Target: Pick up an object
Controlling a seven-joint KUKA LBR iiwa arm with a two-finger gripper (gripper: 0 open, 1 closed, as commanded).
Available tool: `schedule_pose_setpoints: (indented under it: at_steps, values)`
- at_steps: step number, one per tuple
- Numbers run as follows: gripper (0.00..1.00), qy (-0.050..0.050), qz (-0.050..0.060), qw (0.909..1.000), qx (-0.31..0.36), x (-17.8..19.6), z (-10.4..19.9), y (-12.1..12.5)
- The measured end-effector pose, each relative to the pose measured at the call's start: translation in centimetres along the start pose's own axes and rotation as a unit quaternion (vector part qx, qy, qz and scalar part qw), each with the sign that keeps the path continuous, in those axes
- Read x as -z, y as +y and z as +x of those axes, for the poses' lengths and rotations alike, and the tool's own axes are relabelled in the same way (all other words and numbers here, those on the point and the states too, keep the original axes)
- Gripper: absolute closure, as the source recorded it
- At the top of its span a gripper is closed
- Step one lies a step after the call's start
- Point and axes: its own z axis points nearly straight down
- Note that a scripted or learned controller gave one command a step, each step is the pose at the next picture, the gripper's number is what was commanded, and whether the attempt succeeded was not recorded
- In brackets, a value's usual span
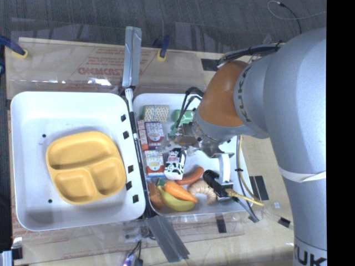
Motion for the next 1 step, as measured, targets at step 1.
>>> schedule_pose_setpoints:
  at_steps: [1]
  values:
    - [0.0,0.0,-0.006,0.9999,0.013,-3.65,0.07,2.96]
